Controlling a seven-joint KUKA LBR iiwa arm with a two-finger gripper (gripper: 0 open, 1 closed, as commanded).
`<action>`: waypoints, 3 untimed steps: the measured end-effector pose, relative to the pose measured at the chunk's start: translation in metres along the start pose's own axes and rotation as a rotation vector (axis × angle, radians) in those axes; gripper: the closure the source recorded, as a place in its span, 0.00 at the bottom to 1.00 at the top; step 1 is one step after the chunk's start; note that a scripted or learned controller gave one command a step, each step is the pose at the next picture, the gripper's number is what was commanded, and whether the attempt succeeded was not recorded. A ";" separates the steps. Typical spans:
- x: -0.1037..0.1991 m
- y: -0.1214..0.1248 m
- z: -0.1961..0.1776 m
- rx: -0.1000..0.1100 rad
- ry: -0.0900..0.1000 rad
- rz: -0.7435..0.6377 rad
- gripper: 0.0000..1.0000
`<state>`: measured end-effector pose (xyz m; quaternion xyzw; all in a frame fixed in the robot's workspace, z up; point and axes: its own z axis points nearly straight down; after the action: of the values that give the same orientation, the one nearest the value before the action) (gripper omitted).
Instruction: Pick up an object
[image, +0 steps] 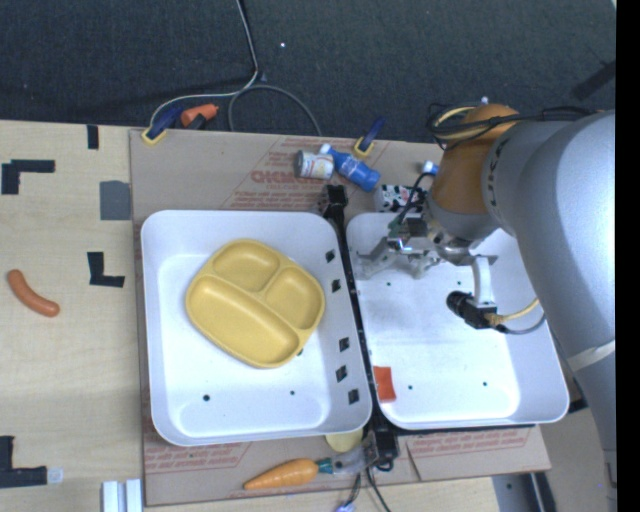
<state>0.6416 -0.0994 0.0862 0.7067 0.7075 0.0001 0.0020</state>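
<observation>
**A:** Where do the fingers (403, 246) sit?

**B:** Low over the right bin (520, 395), near its far left corner, just beside the wall it shares with the left bin (200, 405). The arm (565, 190) comes in over the bin's right edge. Whether they are spread or pressed together cannot be told. The wrist and its cables crowd that spot, and nothing is seen between them.

**A:** And the thing to pick up?

**B:** The likeliest one is the small orange block (383, 382). It lies flat on the floor of the right bin, in the near left corner, close against the shared wall. The yellow plate (257, 300) fills the middle of the left bin, across the wall, and looks too broad and shallow for an easy pinch.

**A:** So which way does the block lie from the fingers?

**B:** Toward the near edge of the same bin, down along the left wall and well apart from them. A sideways shift is hardly needed.

**A:** Its long axis?

**B:** It runs roughly parallel to that wall, far edge to near edge, though the block is small and only slightly longer than it is wide. Closing across its short side would put one finger next to the wall, and there seems little room there.
</observation>
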 end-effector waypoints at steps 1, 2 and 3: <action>-0.002 0.028 0.001 0.001 0.003 -0.002 0.00; 0.004 -0.004 0.000 0.000 0.000 0.001 0.00; -0.005 0.028 0.001 0.001 0.003 -0.002 0.00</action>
<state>0.6699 -0.1042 0.0853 0.7061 0.7081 0.0008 0.0008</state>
